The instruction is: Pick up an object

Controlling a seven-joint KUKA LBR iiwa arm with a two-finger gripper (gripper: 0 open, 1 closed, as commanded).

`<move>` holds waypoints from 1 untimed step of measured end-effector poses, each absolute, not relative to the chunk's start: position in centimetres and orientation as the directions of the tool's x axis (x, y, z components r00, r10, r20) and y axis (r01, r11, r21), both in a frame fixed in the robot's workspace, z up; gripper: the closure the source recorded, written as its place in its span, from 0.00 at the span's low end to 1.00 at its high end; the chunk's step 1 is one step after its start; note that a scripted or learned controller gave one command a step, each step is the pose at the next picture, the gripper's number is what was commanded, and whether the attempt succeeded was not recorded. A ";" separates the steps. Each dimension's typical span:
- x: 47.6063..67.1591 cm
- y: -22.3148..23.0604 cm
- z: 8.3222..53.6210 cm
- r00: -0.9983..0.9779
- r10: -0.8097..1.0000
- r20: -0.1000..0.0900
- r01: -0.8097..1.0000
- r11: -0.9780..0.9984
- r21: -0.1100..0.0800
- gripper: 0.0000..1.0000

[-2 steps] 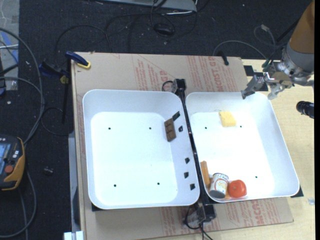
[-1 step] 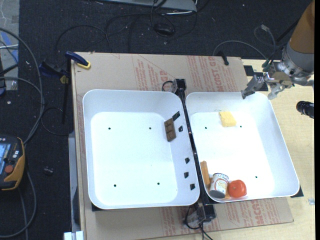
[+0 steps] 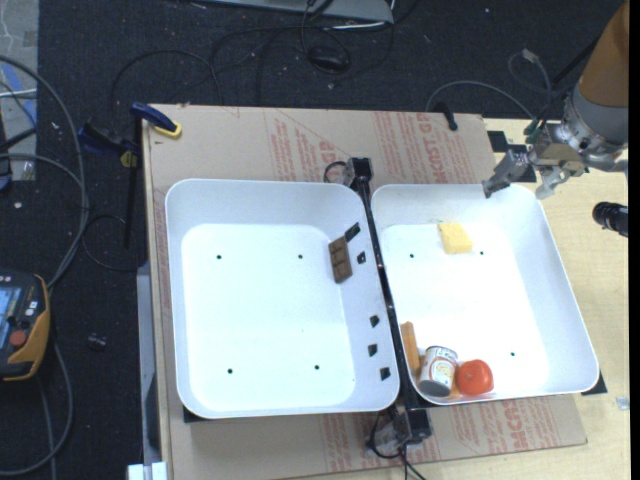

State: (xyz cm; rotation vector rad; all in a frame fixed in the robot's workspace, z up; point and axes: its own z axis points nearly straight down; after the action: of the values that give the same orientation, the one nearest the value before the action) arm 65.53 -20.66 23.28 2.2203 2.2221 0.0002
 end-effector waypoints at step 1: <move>65.5 -20.7 23.3 -0.001 1.000 0.000 1.000 0.001 0.000 0.00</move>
State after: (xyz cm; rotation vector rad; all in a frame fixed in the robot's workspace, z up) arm 65.53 -20.66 23.27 2.2203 2.2221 0.0002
